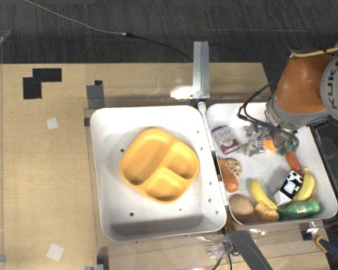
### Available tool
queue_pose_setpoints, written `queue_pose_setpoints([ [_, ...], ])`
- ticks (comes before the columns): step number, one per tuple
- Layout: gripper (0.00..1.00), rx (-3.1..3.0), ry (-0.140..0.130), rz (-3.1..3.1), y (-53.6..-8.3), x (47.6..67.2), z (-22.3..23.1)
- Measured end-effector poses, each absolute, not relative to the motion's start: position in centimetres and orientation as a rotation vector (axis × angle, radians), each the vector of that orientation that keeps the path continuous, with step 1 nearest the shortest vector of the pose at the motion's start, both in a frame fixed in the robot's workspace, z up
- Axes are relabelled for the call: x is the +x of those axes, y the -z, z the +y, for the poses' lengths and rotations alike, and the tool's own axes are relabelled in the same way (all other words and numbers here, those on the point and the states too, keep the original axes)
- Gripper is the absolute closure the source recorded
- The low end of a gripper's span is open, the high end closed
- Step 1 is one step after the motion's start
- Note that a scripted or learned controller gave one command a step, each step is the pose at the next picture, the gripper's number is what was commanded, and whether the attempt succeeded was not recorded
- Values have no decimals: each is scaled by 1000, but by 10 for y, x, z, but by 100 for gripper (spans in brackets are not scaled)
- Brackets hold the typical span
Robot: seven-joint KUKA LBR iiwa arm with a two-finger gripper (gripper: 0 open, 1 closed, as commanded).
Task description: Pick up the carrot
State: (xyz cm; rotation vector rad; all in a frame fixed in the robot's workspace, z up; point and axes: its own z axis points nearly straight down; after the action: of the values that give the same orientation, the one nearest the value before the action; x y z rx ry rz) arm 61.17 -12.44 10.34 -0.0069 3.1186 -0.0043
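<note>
The carrot (271, 145) is a short bright-orange piece with a green top, lying in the upper middle of the right bin (325, 167). My gripper (255, 142) hangs low over the bin, directly at the carrot's left end, and its grey metal parts cover part of the carrot. The grey and orange arm (303, 89) reaches in from the upper right above it. Whether the carrot is gripped cannot be made out.
The right bin also holds a small packet (225, 138), a cookie (233, 167), two reddish sausages (231, 180) (294, 161), two bananas (261, 193) (307, 186), a green bottle (299, 209) and a brown roll (240, 204). The left bin (111, 220) holds a yellow divided plate (159, 165).
</note>
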Motion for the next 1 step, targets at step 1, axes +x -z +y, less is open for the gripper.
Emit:
queue_pose_setpoints([
  [1,100,305,-1,3112,-90,573,-130],
])
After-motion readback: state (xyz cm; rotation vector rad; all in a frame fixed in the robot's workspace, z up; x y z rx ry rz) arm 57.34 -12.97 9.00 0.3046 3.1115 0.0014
